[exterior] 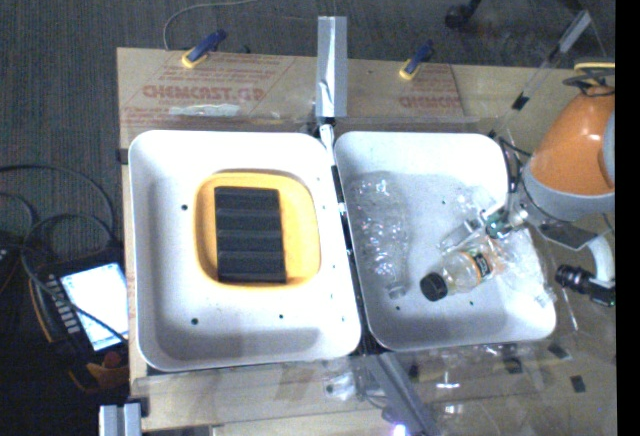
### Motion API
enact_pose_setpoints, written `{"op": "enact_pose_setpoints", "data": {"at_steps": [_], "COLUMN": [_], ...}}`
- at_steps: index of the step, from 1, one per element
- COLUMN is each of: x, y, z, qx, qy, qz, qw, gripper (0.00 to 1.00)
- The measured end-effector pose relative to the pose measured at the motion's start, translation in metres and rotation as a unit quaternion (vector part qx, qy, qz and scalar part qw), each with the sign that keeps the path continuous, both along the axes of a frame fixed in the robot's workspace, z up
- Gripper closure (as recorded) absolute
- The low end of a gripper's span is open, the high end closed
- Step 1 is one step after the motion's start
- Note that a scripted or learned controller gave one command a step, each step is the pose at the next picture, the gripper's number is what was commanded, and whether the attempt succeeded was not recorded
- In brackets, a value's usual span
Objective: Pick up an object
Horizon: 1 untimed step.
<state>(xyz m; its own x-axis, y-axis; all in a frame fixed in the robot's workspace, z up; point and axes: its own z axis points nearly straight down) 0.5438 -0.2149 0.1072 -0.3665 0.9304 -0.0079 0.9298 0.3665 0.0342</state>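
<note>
We've got two candidates in the right bin (440, 149): a clear plastic bottle with a black cap (458, 273) lying on its side near the front right, cap pointing left, and a second clear, crumpled-looking bottle (378, 224) nearer the bin's left wall. The left bin (165, 324) holds a yellow tray with a black ribbed insert (250, 232), flat and probably harder to pinch. The gripper (492, 226) sits low at the right side of the right bin, just beside or touching the capped bottle's far end; we can't separate it from the clear plastic well enough to say which. Finger opening: cannot tell, the metal parts blur into the transparent bottle, so we won't claim a grasp. To do this step well, we'd close across the bottle's body, perpendicular to its long axis, not on the cap or the tapered neck, since a round, slick bottle will likely roll or squirt out of an off-centre pinch. We'd also keep clear of the bin's right wall and lift straight up.
</note>
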Motion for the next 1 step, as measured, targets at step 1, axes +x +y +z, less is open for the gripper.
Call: {"op": "enact_pose_setpoints", "data": {"at_steps": [1], "x": [0.0602], "y": [0.0407], "z": [0.0855], "qx": [-0.0027], "qy": [0.017], "qz": [0.001], "qw": [0.9999], "gripper": [1.0]}}
